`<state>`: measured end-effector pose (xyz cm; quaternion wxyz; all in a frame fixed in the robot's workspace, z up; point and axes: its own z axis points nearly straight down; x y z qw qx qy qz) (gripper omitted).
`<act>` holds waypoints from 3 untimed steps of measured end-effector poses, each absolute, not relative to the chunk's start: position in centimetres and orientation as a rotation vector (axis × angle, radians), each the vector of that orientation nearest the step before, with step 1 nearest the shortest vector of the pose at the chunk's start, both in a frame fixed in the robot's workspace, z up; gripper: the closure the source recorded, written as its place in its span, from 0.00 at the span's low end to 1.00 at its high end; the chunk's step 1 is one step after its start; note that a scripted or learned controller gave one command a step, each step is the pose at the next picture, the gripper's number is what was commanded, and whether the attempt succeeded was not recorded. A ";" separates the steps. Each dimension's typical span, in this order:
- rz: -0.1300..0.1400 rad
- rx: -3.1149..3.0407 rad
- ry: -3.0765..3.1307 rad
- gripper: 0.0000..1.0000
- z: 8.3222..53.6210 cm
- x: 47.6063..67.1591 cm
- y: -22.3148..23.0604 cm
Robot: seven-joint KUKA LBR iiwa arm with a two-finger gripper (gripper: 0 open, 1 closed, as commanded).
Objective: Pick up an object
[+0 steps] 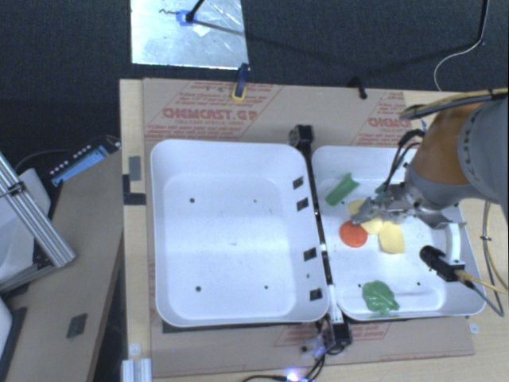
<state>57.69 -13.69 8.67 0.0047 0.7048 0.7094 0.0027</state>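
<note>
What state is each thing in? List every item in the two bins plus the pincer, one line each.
Left bin: white, flat on the bench.
Right bin: white, beside the left bin, holds the objects.
Green block: lying tilted near the bin's back left.
Orange disc: lying flat, just below the pincer.
Yellow pieces: lying flat, right of the disc.
Green crumpled object: resting near the front wall.
Pincer: low over the disc and yellow pieces; grip unclear.
</note>
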 end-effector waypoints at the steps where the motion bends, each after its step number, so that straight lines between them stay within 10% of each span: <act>1: 0.006 2.218 2.220 0.00 8.6 50.8 -9.7; 2: 0.009 2.207 2.223 0.00 8.6 60.4 -10.7; 3: 0.010 2.207 2.226 0.00 19.0 64.8 -5.0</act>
